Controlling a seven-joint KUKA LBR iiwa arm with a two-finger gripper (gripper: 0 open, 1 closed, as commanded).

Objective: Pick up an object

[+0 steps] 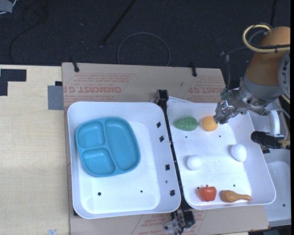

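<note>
End effector [224, 112]: low over the right bin's far end, just beside the orange ball [209, 124]; finger opening cannot be told.
Near row: tomato [207, 193], drumstick-shaped toy [233, 196].
Middle: two white eggs [194, 162], well apart.
Far row: green leafy piece [185, 123], orange ball, likely target.
Left bin [112, 207]: blue divided plate [108, 146].
</note>
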